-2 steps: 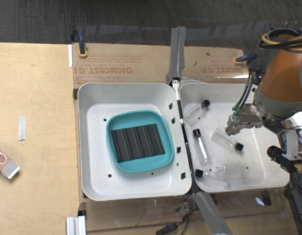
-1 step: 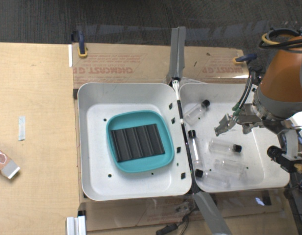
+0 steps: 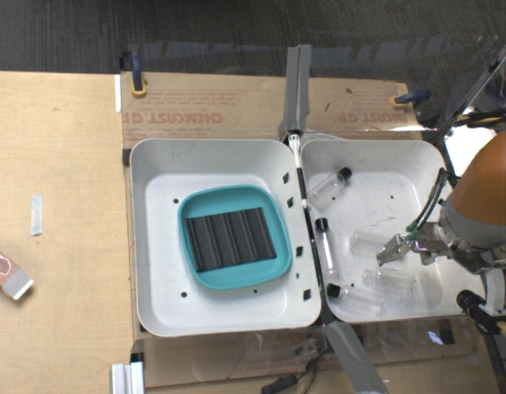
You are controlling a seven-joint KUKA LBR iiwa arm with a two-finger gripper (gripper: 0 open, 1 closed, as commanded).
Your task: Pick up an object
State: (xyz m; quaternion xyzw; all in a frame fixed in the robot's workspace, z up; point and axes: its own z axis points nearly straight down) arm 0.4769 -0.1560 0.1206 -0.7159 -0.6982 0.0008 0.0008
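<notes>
Gripper (image 3: 390, 253) of the arm (image 3: 483, 203) reaching in from the right, low over the right bin (image 3: 417, 150); whether its fingers are parted or closed cannot be told, and nothing is seen between them. Several clear plastic objects lie on this bin's floor: a tube with a black cap (image 3: 333, 183) near the upper left, a long syringe-like tube (image 3: 325, 257) along the left wall, and transparent pieces (image 3: 376, 290) just beside the gripper tip. The left bin (image 3: 154, 220) holds a teal tray (image 3: 234, 237) with a dark ribbed insert. On the bench, well left, lie a small metal strip (image 3: 36, 215) and a wrapped packet (image 3: 8, 274).
</notes>
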